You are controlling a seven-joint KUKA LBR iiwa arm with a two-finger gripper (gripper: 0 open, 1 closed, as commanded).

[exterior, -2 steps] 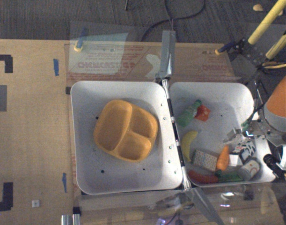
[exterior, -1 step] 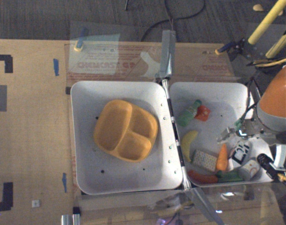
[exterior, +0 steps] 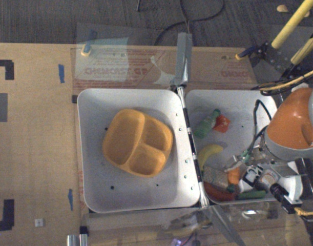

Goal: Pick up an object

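Note:
The right bin [exterior: 238, 104] holds several small objects. A green bottle [exterior: 204, 126] with a red piece [exterior: 222, 123] beside it lies near the bin's middle. A yellow banana [exterior: 209, 153] lies lower left, with a grey-brown packet [exterior: 214, 176] below it. Along the bin's front wall lie a red pepper-like item [exterior: 218, 192] and a green item [exterior: 253, 193]. My gripper [exterior: 242, 164] hangs low over the front right of this bin, just above a small orange object [exterior: 233, 177]. Whether it touches that object is unclear.
The left bin [exterior: 89, 152] holds an orange divided plate [exterior: 138, 142]. A metal divider [exterior: 189, 142] separates the two bins. The arm's orange band [exterior: 292, 122] and its cables cover the right bin's right side. Yellow poles [exterior: 294, 19] stand at the back right.

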